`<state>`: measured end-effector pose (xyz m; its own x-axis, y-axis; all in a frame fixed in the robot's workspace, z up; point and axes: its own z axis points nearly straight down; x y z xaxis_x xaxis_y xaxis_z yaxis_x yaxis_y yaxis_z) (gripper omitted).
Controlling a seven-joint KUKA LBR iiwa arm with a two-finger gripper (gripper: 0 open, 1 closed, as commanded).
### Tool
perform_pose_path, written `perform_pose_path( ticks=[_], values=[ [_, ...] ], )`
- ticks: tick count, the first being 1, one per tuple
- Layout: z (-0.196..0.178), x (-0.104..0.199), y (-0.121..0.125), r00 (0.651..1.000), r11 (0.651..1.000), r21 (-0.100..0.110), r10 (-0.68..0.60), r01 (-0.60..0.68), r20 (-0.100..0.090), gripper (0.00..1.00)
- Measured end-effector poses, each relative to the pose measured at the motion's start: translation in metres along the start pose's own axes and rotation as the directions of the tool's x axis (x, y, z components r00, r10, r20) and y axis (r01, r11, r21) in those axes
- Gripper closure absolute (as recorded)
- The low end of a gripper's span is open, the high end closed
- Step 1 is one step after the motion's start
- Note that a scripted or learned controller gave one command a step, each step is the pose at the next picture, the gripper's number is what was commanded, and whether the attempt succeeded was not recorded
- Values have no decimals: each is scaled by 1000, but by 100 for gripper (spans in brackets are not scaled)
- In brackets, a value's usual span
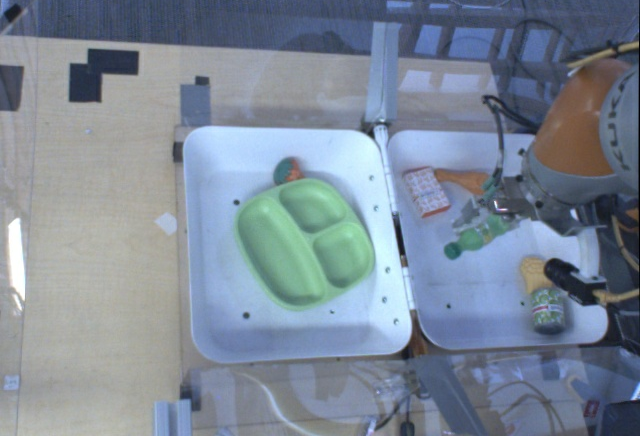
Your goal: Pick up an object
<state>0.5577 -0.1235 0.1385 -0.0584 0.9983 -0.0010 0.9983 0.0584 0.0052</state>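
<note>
In the right bin (470, 319) a small green bottle (468, 242) lies on its side near the middle. My gripper (489, 211) hangs at the bottle's right end, reaching in from the right under the orange-banded wrist (580, 129). A red and white checkered box (426, 191) lies at the bin's back left. An orange carrot-like piece (462, 180) sits just beyond the gripper. A yellow piece (534, 271) and a green-labelled can (547, 311) rest at the front right.
The left bin (215, 314) holds a green divided plate (303, 241), with a small orange and green object (288, 168) at its far edge. A metal divider (381, 84) runs between the bins. Cables cross at the back right.
</note>
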Motion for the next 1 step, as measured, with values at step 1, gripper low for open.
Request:
perform_pose_path(
  ticks=[1],
  values=[
    [-47,100,45,997,997,0,-79,79,-1,100]
  ],
)
